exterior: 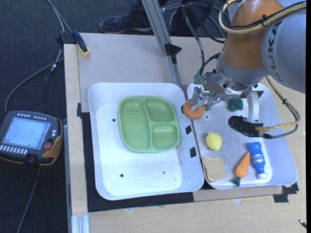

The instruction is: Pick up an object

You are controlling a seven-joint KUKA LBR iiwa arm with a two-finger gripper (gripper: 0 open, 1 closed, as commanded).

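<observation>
Bread slice [214,168] lies in the near left corner of the right bin [286,171], with a carrot [242,165] just beside it along the near edge and a blue bottle [256,159] close against the carrot's other side. A yellow lemon [214,141] sits further in, near the bin's left wall and apart from the bread. A small dark green thing [236,103] rests toward the far edge, partly hidden by the arm. The orange ring [194,111] is at the right bin's left wall, right where the two bins meet. The hand [198,101] stands directly over it, reaching its upper side - whether the hand is spread or pinching the ring I cannot tell. The left bin [104,178] carries a green plate [148,124] with three compartments, lying flat nearer the bin's far edge. Both bins rest on the pale surface [121,57].
</observation>
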